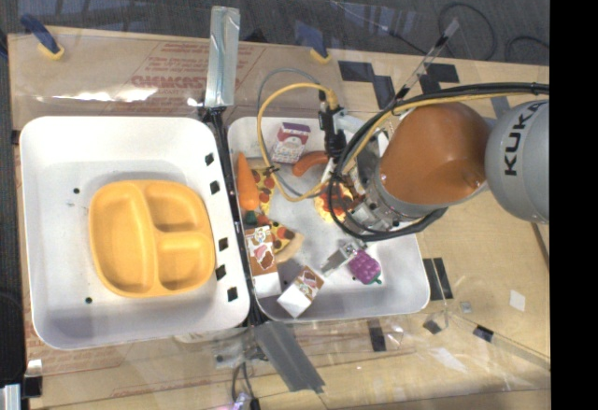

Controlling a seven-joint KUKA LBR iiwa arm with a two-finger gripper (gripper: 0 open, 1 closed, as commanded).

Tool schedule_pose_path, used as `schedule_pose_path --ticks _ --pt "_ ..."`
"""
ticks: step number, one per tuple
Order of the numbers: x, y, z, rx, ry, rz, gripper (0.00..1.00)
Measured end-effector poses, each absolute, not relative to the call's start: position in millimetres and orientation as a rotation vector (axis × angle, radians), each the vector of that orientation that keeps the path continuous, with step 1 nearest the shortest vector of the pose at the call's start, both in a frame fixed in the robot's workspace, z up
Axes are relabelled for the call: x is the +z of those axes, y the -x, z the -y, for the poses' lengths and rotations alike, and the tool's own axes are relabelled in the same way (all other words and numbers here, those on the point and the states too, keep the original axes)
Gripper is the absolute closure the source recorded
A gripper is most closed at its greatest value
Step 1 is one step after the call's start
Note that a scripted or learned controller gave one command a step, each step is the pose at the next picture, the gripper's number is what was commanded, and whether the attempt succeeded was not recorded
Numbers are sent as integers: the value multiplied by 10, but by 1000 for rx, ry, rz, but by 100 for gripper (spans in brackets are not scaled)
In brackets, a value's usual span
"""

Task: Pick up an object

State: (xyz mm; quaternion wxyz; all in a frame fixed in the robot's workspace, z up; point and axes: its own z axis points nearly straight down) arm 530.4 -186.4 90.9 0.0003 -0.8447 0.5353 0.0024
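A: What is seen on the counter (486, 240)?

B: Two white bins are set side by side. In the left bin (56, 147) a yellow divided plate (149, 235) is laid flat. The right bin (406, 291) is crowded with toy food: a carrot (246, 182) along its left wall, a pizza slice (269, 246) below that, a small carton (301, 291) near the front edge, purple grapes (363, 265) to the carton's right, and a printed packet (291, 143) at the back.

A: And the arm (439, 156)?

B: It is lowered over the right bin's middle. The claw (338, 201) is hidden under the wrist, so whether it is apart or together cannot be told. Nothing is seen held.
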Motion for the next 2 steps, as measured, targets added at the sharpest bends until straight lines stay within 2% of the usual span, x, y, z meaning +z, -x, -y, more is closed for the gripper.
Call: schedule_pose_path --ticks 1,2 --pt "1908 -6419 1864 -7 2703 -1594 0" --pt "901 -5758 1829 13 2939 -1108 0"
